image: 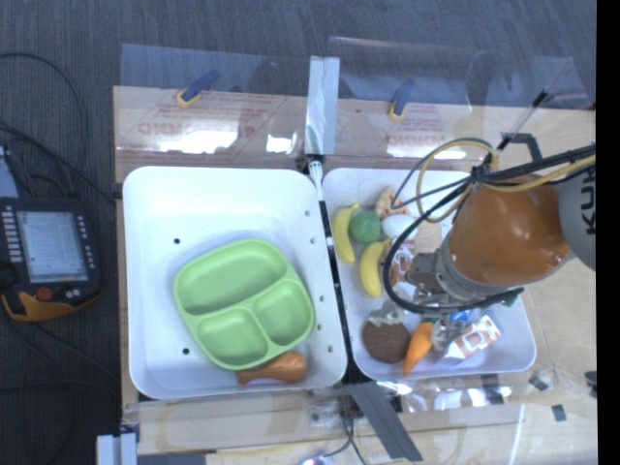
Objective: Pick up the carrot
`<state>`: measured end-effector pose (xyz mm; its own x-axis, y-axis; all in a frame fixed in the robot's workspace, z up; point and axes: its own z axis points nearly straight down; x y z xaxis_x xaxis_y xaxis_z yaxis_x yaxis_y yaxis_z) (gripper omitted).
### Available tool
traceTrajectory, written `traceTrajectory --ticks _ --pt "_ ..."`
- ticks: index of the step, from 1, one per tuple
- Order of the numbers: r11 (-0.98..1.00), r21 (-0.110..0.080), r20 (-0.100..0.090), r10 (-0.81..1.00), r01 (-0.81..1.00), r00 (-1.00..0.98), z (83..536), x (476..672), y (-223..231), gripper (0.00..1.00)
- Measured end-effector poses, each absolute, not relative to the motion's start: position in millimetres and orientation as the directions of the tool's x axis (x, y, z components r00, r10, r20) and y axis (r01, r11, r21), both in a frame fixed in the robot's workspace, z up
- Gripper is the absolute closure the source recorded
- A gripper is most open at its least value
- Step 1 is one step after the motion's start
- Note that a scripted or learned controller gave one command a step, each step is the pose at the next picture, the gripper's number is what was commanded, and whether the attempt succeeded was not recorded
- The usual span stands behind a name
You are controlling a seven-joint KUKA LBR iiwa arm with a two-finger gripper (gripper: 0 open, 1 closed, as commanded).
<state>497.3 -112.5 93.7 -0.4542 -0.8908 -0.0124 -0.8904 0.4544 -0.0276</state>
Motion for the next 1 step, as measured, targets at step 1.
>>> traceTrajectory --ticks 1 --pt "0.206 -0.022 -0.007 -0.979 -0.978 -0.205 92.7 492.0 -149.2 0.00"
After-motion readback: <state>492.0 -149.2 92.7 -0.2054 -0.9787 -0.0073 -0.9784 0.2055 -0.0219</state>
